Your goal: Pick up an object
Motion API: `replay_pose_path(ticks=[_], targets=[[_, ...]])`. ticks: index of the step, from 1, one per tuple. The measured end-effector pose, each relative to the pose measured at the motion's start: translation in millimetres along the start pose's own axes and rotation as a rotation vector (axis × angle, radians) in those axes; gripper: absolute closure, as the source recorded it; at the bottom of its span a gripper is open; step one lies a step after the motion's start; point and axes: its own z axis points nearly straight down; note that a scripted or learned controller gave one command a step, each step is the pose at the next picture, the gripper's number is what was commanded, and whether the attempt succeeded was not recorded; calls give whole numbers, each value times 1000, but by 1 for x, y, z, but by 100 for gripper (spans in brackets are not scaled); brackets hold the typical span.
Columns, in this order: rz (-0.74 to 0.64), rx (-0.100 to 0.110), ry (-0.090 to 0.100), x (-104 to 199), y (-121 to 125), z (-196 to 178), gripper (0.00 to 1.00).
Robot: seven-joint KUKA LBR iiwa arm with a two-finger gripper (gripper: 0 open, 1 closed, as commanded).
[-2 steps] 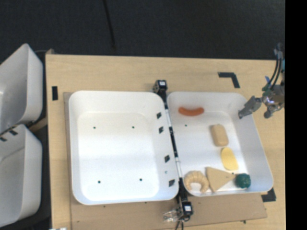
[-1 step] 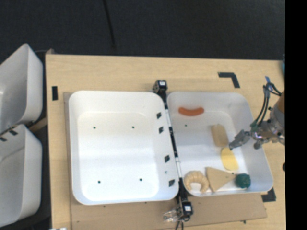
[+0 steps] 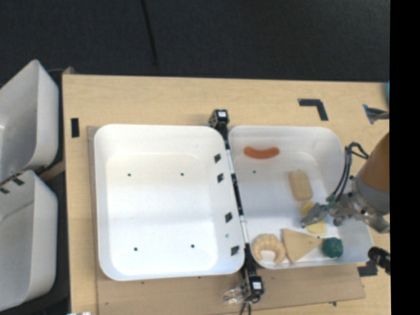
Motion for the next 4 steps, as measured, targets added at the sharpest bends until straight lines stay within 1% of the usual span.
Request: replay_pose_path(ticks=[1, 2, 3, 4], targets=[[7, -1, 0, -1, 0, -10, 100], [11, -2, 0, -1, 0, -10, 0], [-3, -2, -1, 0, 34, -114, 0], [-5, 1, 0, 0, 63, -23, 0]])
